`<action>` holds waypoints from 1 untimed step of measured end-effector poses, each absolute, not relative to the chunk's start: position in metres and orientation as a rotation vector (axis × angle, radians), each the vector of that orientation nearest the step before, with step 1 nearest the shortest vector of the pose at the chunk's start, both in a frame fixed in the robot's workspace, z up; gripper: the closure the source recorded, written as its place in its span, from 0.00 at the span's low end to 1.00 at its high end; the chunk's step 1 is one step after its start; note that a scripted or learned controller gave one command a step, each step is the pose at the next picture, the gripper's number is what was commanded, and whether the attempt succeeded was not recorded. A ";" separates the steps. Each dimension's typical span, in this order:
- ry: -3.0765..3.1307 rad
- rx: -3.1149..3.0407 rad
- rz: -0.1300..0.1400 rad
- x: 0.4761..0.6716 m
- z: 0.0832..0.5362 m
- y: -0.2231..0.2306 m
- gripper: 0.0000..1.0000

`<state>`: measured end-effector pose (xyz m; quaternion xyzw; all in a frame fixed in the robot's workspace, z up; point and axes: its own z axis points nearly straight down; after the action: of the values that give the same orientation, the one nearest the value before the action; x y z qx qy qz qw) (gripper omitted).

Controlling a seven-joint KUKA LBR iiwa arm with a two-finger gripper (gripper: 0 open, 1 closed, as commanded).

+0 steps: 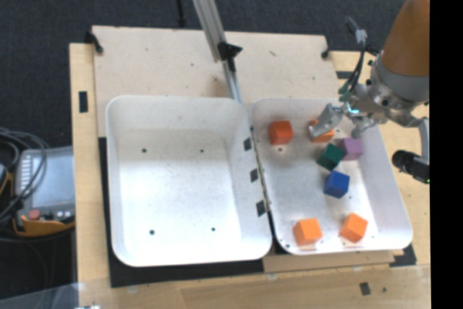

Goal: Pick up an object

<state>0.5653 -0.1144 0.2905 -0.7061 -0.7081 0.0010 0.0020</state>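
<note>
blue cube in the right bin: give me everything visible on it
The blue cube is a small solid-coloured block, matte like foam or painted wood, resting on the floor of the right bin, turned slightly askew to the bin walls. It lies just below the green cube, close to it or perhaps touching at a corner. Nothing grips it; the claw is further up the bin.

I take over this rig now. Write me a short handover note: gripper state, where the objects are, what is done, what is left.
Gripper: low over the far part of the right bin, at a small orange piece; a hold cannot be confirmed.
Objects, all in the right bin: orange cube at the far left, green cube and purple cube together near the gripper, blue cube mid-bin, two orange cubes at the near edge.
Done: the arm is at the objects.
Left: grasp and lift one; nothing is visibly lifted yet.
</note>
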 end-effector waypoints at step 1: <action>-2.224 -2.219 -0.003 0.566 0.293 -0.114 0.00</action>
<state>0.5661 -0.1142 0.2929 -0.7064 -0.7078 -0.0009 0.0000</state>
